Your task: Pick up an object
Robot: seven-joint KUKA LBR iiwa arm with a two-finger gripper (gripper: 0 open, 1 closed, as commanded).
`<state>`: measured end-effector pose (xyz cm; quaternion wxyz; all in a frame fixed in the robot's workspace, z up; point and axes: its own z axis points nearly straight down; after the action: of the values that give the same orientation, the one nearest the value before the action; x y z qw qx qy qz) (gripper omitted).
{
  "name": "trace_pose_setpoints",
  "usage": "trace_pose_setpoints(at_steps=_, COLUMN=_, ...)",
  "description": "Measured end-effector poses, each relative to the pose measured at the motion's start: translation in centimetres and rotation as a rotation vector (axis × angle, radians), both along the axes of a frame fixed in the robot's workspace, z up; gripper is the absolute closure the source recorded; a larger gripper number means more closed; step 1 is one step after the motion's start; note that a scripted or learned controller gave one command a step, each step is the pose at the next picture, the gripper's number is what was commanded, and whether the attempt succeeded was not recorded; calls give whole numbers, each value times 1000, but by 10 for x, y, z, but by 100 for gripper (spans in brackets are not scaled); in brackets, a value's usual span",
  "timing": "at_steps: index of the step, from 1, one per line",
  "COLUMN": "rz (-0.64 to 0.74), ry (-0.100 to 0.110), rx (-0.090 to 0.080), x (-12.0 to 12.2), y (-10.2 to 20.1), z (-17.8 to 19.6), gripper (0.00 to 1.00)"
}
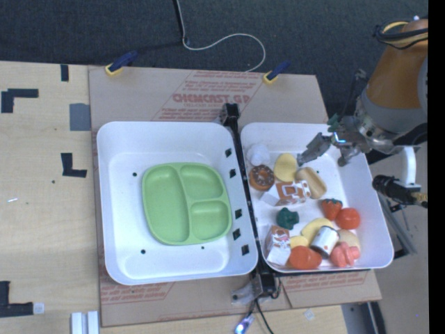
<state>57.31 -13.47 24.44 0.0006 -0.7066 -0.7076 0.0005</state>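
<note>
My gripper [322, 158] hangs over the back of the right bin [372, 186], its two dark fingers [311, 152] spread open with nothing between them. Just below and left of it lie a yellow piece [286, 165] and a tan bread roll [312, 181]. Further in the bin are a chocolate doughnut [261, 177], a small orange-and-white carton [292, 192], a green item [286, 218], a red tomato [348, 218], a silver can [323, 241] and an orange fruit [304, 258].
The left bin [118, 186] holds a green divided plate [186, 202]. A black divider [240, 179] runs between the bins. Blue-and-yellow clamps [122, 62] pin the cardboard sheet at the back, and a white cable [222, 42] loops behind it.
</note>
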Motion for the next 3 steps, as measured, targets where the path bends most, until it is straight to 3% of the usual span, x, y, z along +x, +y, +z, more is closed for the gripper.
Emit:
trace_pose_setpoints(at_steps=1, rz=8, ry=-8, rx=3, x=-48, y=81, z=84, gripper=0)
trace_pose_setpoints(at_steps=2, rz=2, ry=1, rx=0, x=-48, y=77, z=88, gripper=100)
trace_pose_setpoints(at_steps=3, rz=9, ry=-18, rx=3, x=-46, y=156, z=231, gripper=100)
